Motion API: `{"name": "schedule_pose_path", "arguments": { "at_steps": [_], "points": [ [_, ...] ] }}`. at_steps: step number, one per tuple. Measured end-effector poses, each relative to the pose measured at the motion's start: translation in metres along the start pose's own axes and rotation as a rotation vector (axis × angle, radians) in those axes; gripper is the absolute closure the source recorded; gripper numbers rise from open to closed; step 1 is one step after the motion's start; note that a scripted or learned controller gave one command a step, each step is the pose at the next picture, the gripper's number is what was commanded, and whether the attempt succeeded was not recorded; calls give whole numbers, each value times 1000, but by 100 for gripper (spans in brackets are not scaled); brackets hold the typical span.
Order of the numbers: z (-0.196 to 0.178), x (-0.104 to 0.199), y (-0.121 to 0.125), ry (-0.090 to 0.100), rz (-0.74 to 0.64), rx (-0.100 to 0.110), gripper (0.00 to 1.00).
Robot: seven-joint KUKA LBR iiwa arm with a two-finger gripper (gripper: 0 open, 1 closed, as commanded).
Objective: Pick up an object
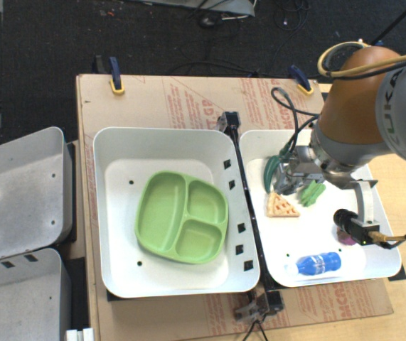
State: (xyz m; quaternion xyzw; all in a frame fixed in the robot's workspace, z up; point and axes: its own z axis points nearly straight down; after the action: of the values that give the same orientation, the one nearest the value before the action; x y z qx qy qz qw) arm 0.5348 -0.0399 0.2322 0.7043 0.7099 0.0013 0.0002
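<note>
Two white bins; in the right bin (380, 258) my gripper (288, 183) sits above the waffle piece (282, 205), grip state unclear.

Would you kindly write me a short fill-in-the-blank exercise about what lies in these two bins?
1. The green divided plate lies in the ____ bin.
2. The plate has ____ compartments.
3. The blue bottle lies in the ____ bin.
4. The waffle-patterned wedge beside the claw is ____ in colour.

Missing words: left; three; right; orange

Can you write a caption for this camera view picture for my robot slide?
Gripper low in the right bin near a waffle toy; green plate in the left bin.
</note>
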Motion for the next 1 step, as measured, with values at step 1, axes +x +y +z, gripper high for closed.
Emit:
{"name": "schedule_pose_path", "arguments": {
  "at_steps": [1],
  "points": [
    [5, 46, 12, -1, 0, 2, 100]
  ]
}}
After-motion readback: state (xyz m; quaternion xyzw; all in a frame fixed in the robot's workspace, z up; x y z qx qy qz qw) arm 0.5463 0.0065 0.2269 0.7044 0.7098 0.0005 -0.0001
